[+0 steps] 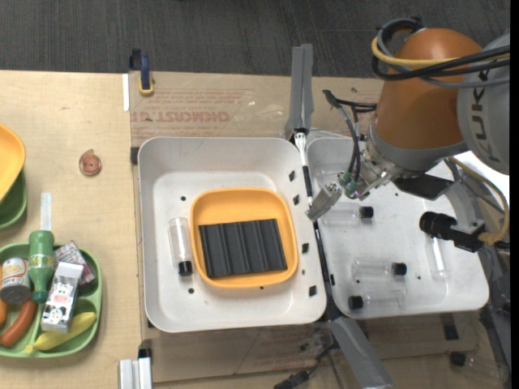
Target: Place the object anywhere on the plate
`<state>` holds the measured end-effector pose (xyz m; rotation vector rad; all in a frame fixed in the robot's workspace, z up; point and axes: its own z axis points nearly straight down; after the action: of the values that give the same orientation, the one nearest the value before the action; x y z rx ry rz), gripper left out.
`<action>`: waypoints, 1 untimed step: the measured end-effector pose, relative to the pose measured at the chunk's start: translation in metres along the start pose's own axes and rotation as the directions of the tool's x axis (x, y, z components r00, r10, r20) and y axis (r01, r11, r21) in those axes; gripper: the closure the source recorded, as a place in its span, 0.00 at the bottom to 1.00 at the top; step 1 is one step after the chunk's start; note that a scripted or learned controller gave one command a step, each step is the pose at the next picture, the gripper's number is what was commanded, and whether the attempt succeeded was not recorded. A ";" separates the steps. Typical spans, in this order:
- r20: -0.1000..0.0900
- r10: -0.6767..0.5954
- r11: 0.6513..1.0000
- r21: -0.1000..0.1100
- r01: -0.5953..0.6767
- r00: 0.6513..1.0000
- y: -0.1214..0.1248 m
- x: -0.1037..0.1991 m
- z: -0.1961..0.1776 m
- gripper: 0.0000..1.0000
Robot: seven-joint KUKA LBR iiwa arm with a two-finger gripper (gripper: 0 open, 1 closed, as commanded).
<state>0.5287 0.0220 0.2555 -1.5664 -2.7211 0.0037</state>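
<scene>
Nearest the lens: arm (422,96), orange band bulking over the far right corner, reaching down and left. Gripper (328,199) hanging low at the left edge of the right bin (474,292), just beside the wall shared with the left bin (150,241). Jaws: open or clenched, cannot tell.

Likely object: tube (362,212), clear with a black cap, lying flat on the right bin's floor just right of the gripper and apart from it. Long axis seemingly left-right, though too faint to be sure. Spare tubes (377,272) nearer and further right, well apart from the gripper.

Plate (243,197), orange, mid left bin, left of the gripper across the wall. Black ribbed slab (243,247) covering most of it, with a stray tube (178,237) just beside its left rim.

Judgement: no pick made yet. Calls first for a short shift right onto the tube, then a carry left over the wall to the plate.
</scene>
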 end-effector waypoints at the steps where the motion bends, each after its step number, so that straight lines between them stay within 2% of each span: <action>1: 0.000 0.098 0.995 0.001 -0.098 0.995 0.027 0.065 0.021 0.00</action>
<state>0.5188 0.0918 0.2340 -1.6973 -2.6408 0.0057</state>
